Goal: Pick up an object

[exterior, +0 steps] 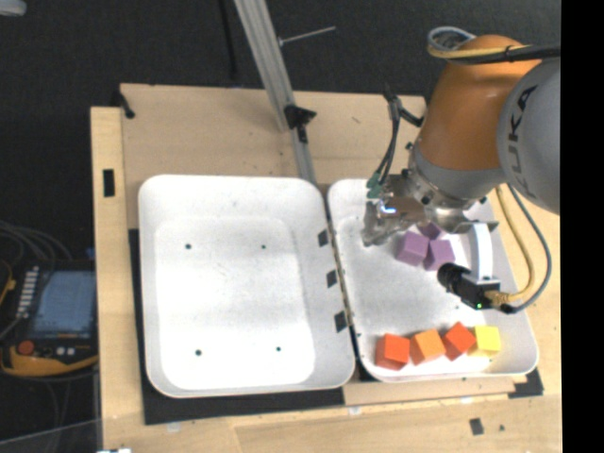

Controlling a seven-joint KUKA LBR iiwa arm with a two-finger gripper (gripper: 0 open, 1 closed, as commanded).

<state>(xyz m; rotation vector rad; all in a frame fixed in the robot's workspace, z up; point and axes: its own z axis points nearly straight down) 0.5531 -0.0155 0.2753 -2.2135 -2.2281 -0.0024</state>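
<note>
My gripper (380,223) hangs over the back left part of the right bin (396,286), with nothing seen between its fingers. Two purple blocks (423,250) lie just to its right, partly under the wrist. Along the bin's front edge sits a row of blocks: a red-orange one (393,350), an orange one (427,345), a red one (460,339) and a yellow one (488,338).
The left bin (231,281) lies beside the right one, with a few dark dots on its floor. A grey metal pole (274,74) slants up from between the bins at the back. The wooden bench (198,130) surrounds both bins.
</note>
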